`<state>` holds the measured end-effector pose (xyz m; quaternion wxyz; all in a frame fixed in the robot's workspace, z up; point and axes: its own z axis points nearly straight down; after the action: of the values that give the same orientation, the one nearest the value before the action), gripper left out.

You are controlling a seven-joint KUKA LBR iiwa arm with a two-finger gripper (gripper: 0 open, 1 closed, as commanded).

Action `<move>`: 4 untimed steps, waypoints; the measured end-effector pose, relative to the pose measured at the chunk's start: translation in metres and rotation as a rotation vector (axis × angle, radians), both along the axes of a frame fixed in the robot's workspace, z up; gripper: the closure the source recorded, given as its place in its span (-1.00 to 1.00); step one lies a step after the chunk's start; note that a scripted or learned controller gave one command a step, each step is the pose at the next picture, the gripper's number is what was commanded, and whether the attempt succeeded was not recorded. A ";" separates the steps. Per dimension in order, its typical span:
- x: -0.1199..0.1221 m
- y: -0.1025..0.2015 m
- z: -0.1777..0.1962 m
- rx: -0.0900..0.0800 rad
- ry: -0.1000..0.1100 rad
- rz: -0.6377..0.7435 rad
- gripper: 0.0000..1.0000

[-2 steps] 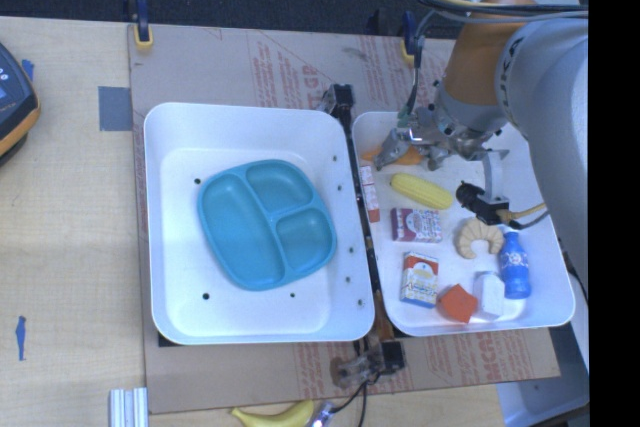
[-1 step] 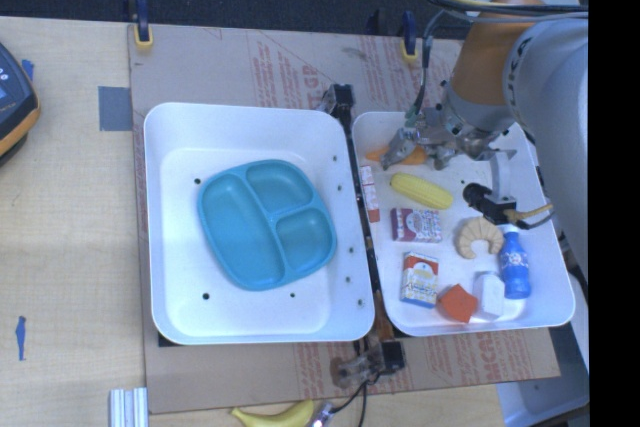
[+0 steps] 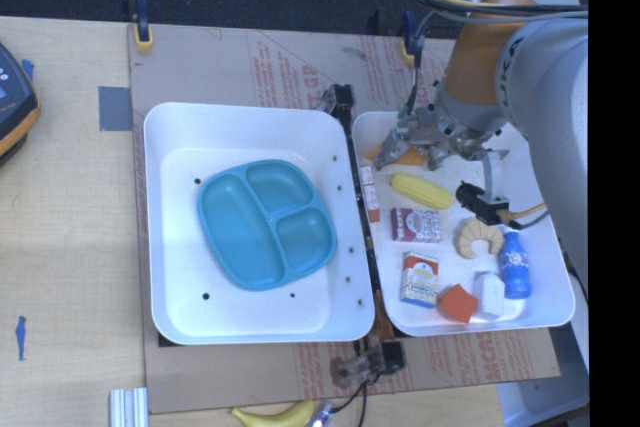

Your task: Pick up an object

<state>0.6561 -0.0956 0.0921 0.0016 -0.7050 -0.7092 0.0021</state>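
Observation:
My gripper (image 3: 432,151) hangs low over the far end of the right bin (image 3: 560,315), just beyond a yellow corn cob (image 3: 420,190). Nothing can be seen held in it. Nearer in the same bin lie a dark red packet (image 3: 416,225), a red and white carton (image 3: 420,277), a croissant (image 3: 480,238), a blue bottle (image 3: 514,265), an orange-red block (image 3: 457,303) and a white piece (image 3: 492,295). A small orange item (image 3: 385,153) lies at the bin's far left corner, beside the gripper.
The left bin (image 3: 170,305) holds a blue divided plate (image 3: 267,223). A banana (image 3: 275,412) lies on the bench at the front edge. A black and yellow device (image 3: 15,100) sits at the far left. The grey arm (image 3: 540,85) covers the right bin's far right side.

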 end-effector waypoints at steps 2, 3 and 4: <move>0.000 0.003 0.000 0.000 0.001 0.000 -1.00; -0.033 -0.004 0.000 0.000 0.000 -0.001 -1.00; -0.033 -0.004 0.010 -0.001 0.002 0.000 1.00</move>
<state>0.6234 -0.1001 0.1020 0.0018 -0.7050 -0.7092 0.0032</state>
